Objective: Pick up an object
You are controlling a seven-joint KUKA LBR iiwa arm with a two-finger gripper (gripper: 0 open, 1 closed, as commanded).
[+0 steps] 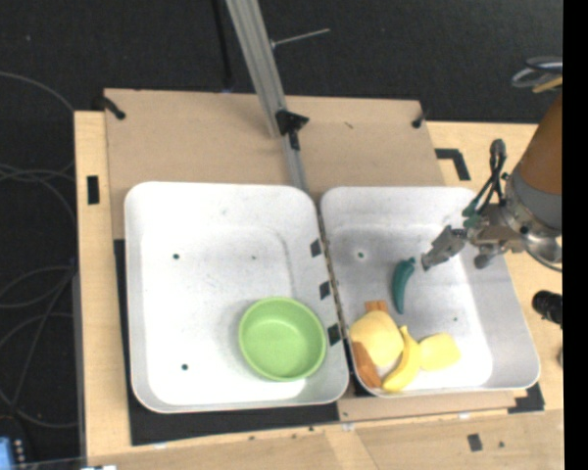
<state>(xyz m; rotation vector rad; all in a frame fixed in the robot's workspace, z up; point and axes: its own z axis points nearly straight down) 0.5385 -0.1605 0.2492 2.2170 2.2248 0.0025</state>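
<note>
In the right bin (372,213) lies a small teal curved object (403,282) near the middle. A pile of yellow soft toys (402,346) with an orange piece sits at that bin's front left. A green bowl (282,337) rests at the front right of the left bin (176,223). My gripper (439,254) hangs over the right bin's right half, just right of and above the teal object, reaching in from the arm at the right edge. Nothing shows between its fingers.
A slanted metal pole (260,57) rises behind the bins, over the brown bench board (216,135). Black clips sit along the divide between the bins. Cables lie on the dark floor to the left.
</note>
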